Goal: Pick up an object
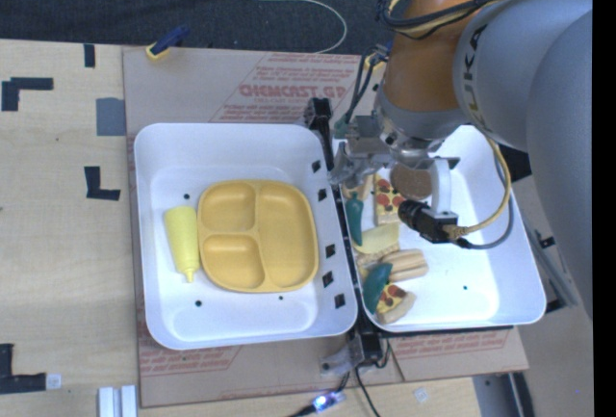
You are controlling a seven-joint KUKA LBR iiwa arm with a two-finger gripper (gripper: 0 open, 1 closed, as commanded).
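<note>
1. Two shallow white plastic bins: the left bin (154, 213) and the right bin (500, 280) beside it.
2. One yellow sectioned plastic plate (258, 234) in the left bin.
3. One yellow squeeze bottle (182, 240) just left of that plate.
4. Several small toy food pieces (385, 261) heaped right of the plate; exact number unclear.

Yellow divided plate (258, 234), yellow squeeze bottle (182, 239), white bins (154, 165), orange wrist band (433, 49)

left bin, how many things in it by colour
In the left bin:
yellow: 2, the divided plate and the squeeze bottle
other colours: 0
total: 2
</note>
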